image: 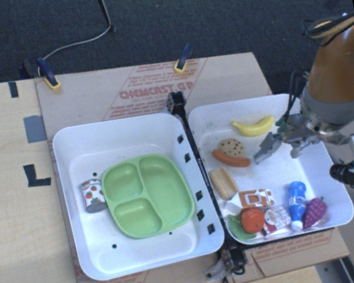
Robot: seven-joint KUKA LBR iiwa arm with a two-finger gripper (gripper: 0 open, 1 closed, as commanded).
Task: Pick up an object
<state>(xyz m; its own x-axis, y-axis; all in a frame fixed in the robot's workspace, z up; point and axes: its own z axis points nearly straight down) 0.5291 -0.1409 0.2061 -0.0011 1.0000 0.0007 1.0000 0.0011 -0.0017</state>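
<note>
The right bin (317, 167) holds a yellow banana (253, 126), a cookie (231, 146), a hot dog (231, 158), a bread roll (223, 182), a small carton (255, 197), a red tomato (252, 219), a blue bottle (297, 201) and purple grapes (315, 211). My gripper (281, 147) hangs over the right half of this bin, just below and right of the banana. It is open, its fingers (266, 147) are spread, and nothing is between them.
The left bin (71, 156) holds a green divided plate (149, 194) and a small can (92, 195) on its left. A black divider (193, 162) runs between the bins. Bare white floor lies under the gripper.
</note>
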